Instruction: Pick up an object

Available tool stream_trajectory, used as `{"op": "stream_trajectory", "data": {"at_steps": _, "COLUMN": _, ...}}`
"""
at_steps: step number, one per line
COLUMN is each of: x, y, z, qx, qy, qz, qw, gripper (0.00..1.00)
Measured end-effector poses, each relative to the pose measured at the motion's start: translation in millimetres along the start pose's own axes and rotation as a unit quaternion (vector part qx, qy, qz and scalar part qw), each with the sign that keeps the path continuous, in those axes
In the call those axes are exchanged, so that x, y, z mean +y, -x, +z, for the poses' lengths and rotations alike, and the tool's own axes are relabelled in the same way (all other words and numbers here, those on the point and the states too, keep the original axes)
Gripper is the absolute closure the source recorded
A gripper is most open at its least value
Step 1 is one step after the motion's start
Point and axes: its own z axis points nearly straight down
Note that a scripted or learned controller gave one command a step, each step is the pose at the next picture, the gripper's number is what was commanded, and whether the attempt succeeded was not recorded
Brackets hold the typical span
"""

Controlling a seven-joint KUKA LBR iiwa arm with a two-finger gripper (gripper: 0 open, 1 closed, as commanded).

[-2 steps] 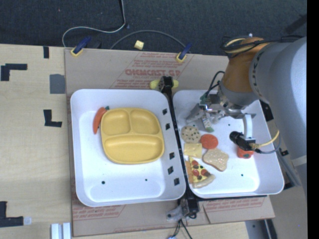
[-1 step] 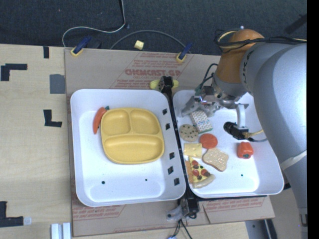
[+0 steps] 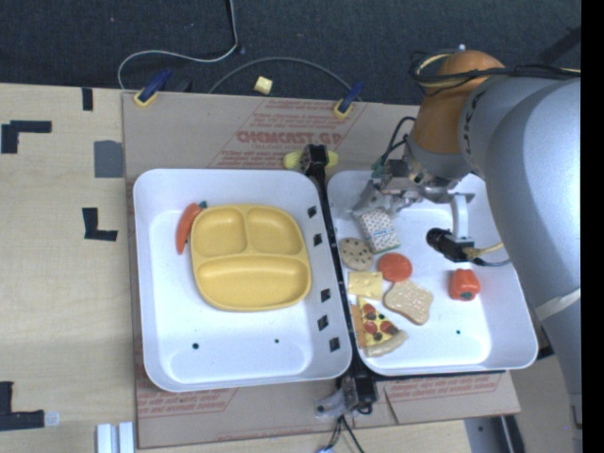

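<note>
1. Pizza slice [image 3: 377, 328] is lying at the right bin's [image 3: 500, 343] front, beside toast [image 3: 409, 301], cheese [image 3: 366, 284], tomato slice [image 3: 395, 267], cookie [image 3: 356, 253] and red pepper [image 3: 462, 284].
2. Arm's tool [image 3: 385, 199] is hovering over a patterned cracker [image 3: 379, 228]; its grip I cannot tell.
3. Yellow divided plate [image 3: 250, 256] and carrot [image 3: 187, 226] are sitting in the left bin [image 3: 160, 347].

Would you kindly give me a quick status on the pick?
Gripper low in right bin, at dotted packet. Grasp unconfirmed. Cookie and tomato slice crowd close.
</note>
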Motion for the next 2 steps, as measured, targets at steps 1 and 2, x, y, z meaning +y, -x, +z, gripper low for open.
{"op": "stream_trajectory", "data": {"at_steps": 1, "x": -33.1, "y": -78.9, "z": -95.3, "qx": 0.002, "qy": 0.002, "qz": -0.003, "qw": 1.0000, "gripper": 1.00}}
{"op": "stream_trajectory", "data": {"at_steps": 2, "x": -69.4, "y": -134.0, "z": -104.5, "qx": 0.001, "qy": -0.002, "qz": -0.002, "qw": 1.0000, "gripper": 1.00}}
